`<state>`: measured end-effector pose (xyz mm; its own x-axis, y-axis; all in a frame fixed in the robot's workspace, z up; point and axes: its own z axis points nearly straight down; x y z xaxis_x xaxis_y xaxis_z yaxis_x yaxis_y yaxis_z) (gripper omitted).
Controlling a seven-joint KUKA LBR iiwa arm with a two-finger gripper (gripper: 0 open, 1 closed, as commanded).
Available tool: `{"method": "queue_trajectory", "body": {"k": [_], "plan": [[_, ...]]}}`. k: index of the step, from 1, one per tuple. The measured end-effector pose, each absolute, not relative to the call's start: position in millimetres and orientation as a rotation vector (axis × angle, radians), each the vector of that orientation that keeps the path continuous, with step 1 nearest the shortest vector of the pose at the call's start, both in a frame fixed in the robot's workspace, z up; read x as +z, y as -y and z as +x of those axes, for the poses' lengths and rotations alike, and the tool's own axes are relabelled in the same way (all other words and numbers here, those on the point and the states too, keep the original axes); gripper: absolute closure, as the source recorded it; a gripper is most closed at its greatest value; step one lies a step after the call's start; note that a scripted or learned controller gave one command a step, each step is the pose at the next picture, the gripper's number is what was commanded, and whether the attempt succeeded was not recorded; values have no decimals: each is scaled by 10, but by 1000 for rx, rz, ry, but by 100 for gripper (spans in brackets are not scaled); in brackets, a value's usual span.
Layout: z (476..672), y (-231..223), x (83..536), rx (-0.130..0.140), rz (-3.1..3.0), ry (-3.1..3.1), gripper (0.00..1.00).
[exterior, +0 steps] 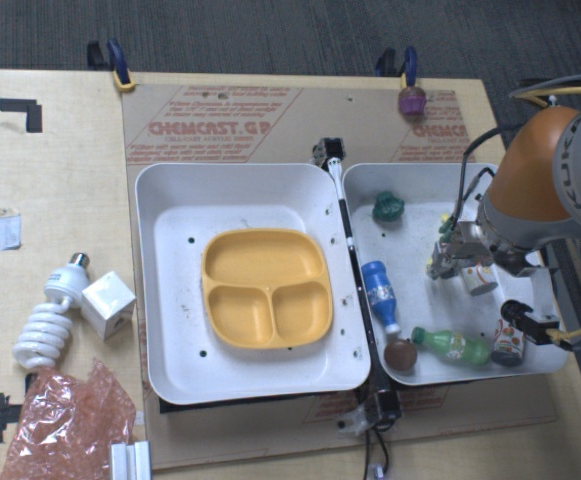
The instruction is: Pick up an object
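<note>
Fingers (448, 260) hang low over right bin (425, 183)'s open middle, grip state unclear; bottles line its edges.

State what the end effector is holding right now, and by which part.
Cannot be told. The end effector sits low in the right bin, but the view is too small to show anything between its fingers.

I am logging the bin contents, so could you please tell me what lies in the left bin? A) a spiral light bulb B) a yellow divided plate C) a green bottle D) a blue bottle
B: the yellow divided plate lies in the left bin, with both bottles in the other bin.
</note>
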<state>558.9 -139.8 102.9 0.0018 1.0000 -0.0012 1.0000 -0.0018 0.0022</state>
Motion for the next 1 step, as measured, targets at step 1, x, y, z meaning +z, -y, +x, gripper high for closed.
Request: {"method": "queue_trajectory", "body": {"k": [1], "plan": [[5587,1397,1026,0,2222,-2219,0]]}}
